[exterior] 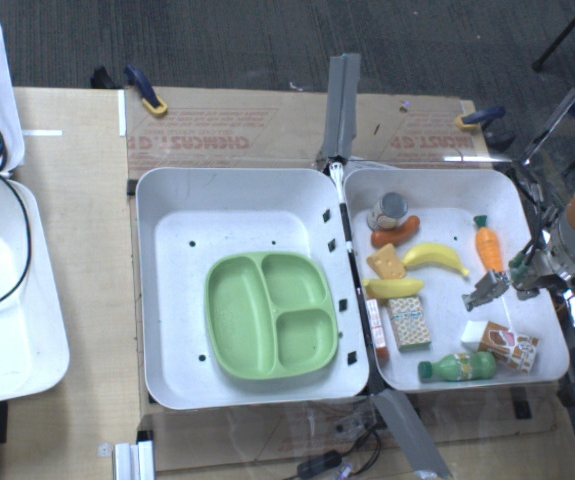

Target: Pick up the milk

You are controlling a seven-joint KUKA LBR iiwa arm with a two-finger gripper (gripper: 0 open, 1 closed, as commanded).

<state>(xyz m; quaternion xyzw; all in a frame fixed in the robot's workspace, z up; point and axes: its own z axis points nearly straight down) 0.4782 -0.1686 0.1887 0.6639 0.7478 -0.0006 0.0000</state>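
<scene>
Milk carton: small brown-and-white box with orange print, lying on its side near the front right corner of the right bin. Judged light, stiff card or plastic with flat faces and sharp edges; smooth, so somewhat slippery. Best taken across its two long flat sides, fingers straddling the narrow width.

Gripper: metal, hanging low over the right bin, just behind and to the left of the carton, apart from it. Fingers look slightly spread with nothing between them, though the view is too coarse to be certain.

White block: small, pale, touching or just beside the carton's left end; may crowd a grasp.

Green bottle: glossy, rounded, lying in front of the carton.

Carrot, banana: moulded toy food, smooth, behind the gripper.

Patterned box: flat, speckled print, left of the gripper.

Green plate: three compartments, matte plastic, in the left bin.
</scene>
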